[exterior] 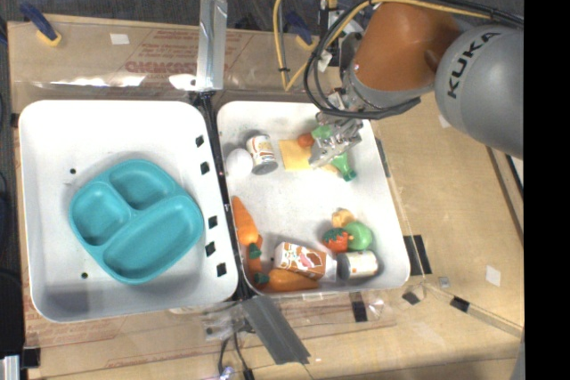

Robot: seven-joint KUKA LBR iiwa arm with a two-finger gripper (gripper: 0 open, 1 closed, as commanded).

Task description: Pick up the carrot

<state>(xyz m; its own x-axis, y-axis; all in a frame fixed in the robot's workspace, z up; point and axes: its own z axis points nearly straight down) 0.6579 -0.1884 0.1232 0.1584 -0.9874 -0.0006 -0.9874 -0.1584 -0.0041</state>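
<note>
The gripper hangs low over the far part of the right bin, under the arm's orange band; whether it is apart or together cannot be told from this slant. Its tip sits among a small cluster of toy items: a yellow block just to its left, a small red-orange piece touching that block's far corner, and a green piece just beside it on the near right. Further left lie a small can and a white egg-like ball close to the bin's left wall. The carrot lies well apart from the gripper, along the left wall of the right bin, its pointed end toward the far side. In the near part of that bin lie a small carton, a long orange piece under it, a white can with a dark end, and a green and red toy fruit cluster. The left bin bears a teal divided plate.
</note>
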